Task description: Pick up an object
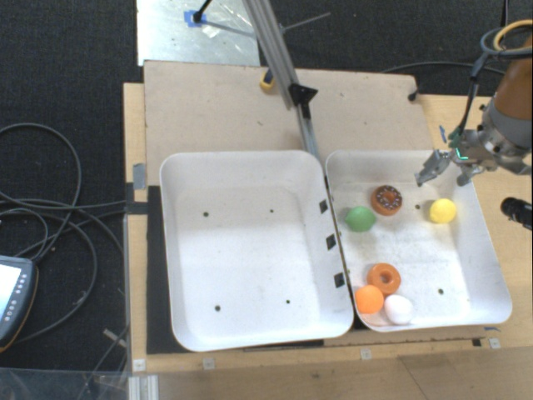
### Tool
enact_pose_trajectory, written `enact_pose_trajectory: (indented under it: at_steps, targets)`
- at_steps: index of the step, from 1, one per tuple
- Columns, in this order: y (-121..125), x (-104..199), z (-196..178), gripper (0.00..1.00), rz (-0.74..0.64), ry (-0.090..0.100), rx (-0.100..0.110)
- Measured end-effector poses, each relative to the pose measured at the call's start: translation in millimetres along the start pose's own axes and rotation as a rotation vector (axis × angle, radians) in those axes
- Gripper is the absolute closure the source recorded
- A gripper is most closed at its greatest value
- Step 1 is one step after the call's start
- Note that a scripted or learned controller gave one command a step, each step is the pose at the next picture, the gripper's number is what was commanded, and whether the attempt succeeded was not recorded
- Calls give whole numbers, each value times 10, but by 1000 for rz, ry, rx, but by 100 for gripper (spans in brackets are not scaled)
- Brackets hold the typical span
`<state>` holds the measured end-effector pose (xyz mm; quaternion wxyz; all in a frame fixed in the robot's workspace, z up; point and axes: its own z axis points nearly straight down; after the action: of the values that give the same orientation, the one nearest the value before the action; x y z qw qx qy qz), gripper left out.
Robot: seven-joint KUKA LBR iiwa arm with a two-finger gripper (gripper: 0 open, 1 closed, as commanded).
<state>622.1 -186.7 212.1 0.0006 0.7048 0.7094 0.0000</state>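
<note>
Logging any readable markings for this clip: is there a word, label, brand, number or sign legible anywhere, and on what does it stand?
No legible text anywhere.
Handheld screen device at the left edge: its display is lit, but too small and blurred to read.
Blue tape on the metal plate at the top: no writing visible.
Bins, toys and the hand: no markings visible.

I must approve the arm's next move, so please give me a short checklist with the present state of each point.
1. Objects available in the right bin: ok, six lie there.
2. Hand above the right bin: ok, over its far edge.
3. Hand free of any object: ok, nothing between the fingers.
4. Nearest target, yellow ball, has room around it: ok.
5. Orange ball and white ball separated: not ok, they are touching.
</note>
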Motion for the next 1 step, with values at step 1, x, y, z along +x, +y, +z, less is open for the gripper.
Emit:
enact_pose_trajectory:
  at_steps: [1]
  targets:
    - [38, 9, 618, 0, 1, 1, 4]
